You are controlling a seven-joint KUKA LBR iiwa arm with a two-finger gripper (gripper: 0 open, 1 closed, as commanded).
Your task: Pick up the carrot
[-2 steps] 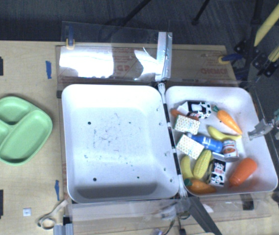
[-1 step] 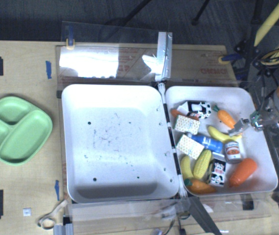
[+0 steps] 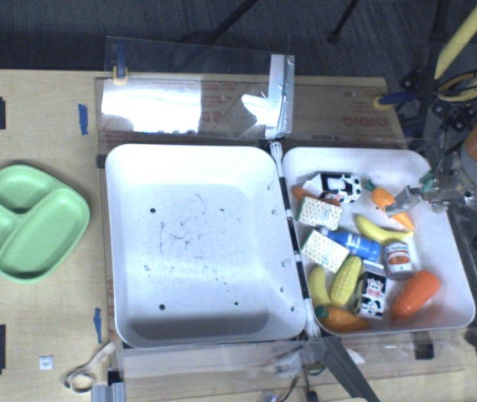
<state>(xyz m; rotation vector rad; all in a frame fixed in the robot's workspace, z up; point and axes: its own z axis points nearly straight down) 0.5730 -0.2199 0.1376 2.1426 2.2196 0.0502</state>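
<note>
The carrot point(image 3: 416, 295) lies at the near right corner of the right bin point(image 3: 460, 312), against the near wall. It is orange-red and tapered. Its long axis runs at a slant, from the lower left up to the upper right. A small black-and-white carton point(image 3: 373, 296) sits just to its left, touching or nearly so. An ear of corn point(image 3: 345, 280) and a banana point(image 3: 319, 286) lie beyond that, toward the bin's left wall.

Further back, at mid bin, stand a small can point(image 3: 399, 259), a second banana point(image 3: 380, 230) and a blue tube point(image 3: 352, 243). These lie between the carrot and the claw.

The claw point(image 3: 412, 198) is at the far right part of the same bin, above a small orange piece point(image 3: 384, 197). Its fingers are too small and blurred to judge; whether they are parted or closed cannot be told. Nothing can be seen held between them.

Key relation: the carrot lies toward the viewer from the claw, at nearly the same position across the bin. The claw is well apart from it. The approach likely calls for travel toward the near wall, then a descent with the fingers set across the slanted axis. The near wall and the carton leave little room on two sides.

The left bin point(image 3: 137, 174) holds no objects.
</note>
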